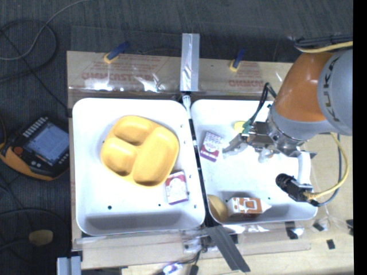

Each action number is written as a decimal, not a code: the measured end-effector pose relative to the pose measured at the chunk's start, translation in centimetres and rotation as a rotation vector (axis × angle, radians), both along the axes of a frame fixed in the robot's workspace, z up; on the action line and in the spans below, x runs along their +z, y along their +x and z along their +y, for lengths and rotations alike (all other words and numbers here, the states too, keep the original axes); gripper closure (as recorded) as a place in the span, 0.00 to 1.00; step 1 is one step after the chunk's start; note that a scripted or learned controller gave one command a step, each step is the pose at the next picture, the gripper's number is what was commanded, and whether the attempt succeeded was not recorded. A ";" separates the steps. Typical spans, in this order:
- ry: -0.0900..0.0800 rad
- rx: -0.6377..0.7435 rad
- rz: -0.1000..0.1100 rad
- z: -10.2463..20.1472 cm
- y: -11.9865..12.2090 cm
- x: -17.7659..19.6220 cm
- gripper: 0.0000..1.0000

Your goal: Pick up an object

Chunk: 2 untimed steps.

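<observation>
I saw the arm (312,93) reach in over the right bin (215,110), bent down at the wrist, with its orange band high up and its grey part lower. The gripper (236,144) pointed toward the wall between the two bins. Its fingers stood apart a little, and nothing was between them. A small pink and white carton (211,145) lay in the right bin, just beside the fingertips and close to that middle wall. I could not tell if the fingers touched it. A small yellow thing (239,126) peeked out by the gripper, a bit farther from the wall. An orange and white box (247,205) lay along the near wall of the right bin, with a round tan thing (215,207) touching its end. In the left bin (92,211) sat a big yellow dish (139,149), and another small pink carton (176,187) lay just beside it, near the middle wall
</observation>
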<state>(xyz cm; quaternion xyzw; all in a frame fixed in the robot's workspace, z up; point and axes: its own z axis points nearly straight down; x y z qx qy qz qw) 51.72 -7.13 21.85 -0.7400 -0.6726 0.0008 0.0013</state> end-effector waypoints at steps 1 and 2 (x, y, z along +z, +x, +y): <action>-0.006 -0.092 0.001 -3.2 6.3 -10.0 0.00; -0.004 -0.075 0.001 -7.2 11.9 -11.0 0.00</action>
